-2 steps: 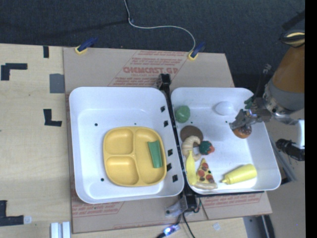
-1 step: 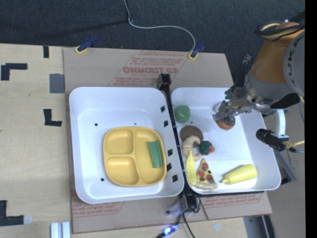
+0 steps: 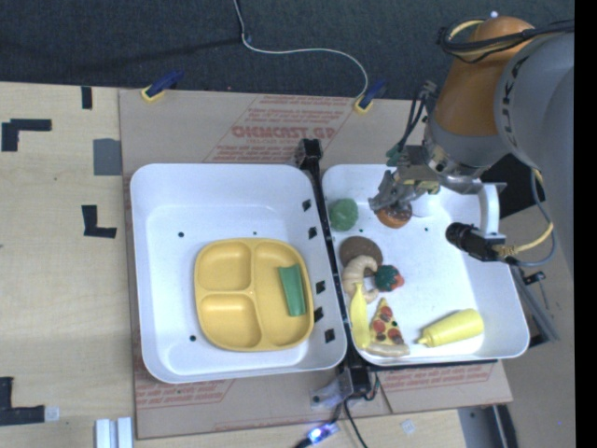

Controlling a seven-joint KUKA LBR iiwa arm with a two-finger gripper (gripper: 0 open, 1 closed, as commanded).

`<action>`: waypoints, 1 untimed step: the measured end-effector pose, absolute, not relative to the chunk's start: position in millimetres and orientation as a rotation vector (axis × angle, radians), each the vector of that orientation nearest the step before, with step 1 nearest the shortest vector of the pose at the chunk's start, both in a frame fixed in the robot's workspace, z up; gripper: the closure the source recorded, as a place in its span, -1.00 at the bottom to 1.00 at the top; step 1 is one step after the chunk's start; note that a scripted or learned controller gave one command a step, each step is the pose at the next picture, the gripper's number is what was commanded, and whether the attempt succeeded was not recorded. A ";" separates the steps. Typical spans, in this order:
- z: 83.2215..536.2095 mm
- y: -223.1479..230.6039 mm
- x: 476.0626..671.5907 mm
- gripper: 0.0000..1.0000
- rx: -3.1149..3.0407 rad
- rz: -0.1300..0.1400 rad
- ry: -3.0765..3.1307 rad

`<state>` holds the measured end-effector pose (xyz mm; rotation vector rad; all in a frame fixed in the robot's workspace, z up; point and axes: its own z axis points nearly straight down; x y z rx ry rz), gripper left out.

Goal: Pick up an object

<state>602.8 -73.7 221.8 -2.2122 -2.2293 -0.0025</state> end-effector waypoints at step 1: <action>224.3 -20.9 626.4 1.00 -2.212 -0.002 -2.228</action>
